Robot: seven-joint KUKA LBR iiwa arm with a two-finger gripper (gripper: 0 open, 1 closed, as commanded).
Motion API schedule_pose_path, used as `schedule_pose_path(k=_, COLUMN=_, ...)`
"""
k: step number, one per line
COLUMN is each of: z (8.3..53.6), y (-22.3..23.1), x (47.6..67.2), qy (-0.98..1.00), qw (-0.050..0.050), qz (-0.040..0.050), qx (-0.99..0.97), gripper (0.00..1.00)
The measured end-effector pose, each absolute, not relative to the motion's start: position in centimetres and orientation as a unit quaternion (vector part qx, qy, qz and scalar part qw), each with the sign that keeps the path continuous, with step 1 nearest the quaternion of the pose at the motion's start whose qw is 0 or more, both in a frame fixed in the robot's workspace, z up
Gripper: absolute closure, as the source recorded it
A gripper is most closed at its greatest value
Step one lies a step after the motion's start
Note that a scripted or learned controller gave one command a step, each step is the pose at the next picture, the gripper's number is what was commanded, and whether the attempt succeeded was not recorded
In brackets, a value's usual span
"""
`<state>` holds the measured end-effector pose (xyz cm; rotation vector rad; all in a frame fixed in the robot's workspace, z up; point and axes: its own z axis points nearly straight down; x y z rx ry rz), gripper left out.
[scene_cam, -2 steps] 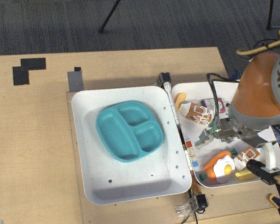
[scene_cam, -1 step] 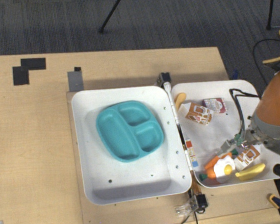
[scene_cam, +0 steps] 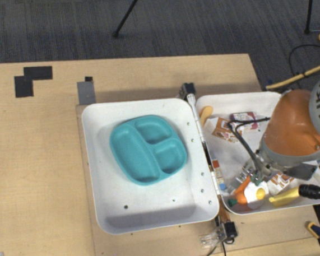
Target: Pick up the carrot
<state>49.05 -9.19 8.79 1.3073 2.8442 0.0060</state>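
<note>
Low in right bin, gripper hovering just above carrot; finger spread impossible to tell.

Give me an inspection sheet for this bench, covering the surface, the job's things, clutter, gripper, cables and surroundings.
Surface: wooden bench bearing two white bins side by side.
Job's things: carrot lies at the right bin's near edge.
Clutter: teal divided plate in the left bin; yellow banana, snack packets in the right bin.
Gripper: gripper low over the carrot; no hold visible.
Cables: black cable along the arm.
Surroundings: grey carpet, stand legs.
</note>
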Motion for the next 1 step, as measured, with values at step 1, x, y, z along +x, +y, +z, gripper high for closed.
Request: schedule_pose_path(k=1, z=10.08, y=-9.09, x=49.53, qy=0.908, qw=0.012, qz=0.0047, qx=0.419, gripper=1.0)
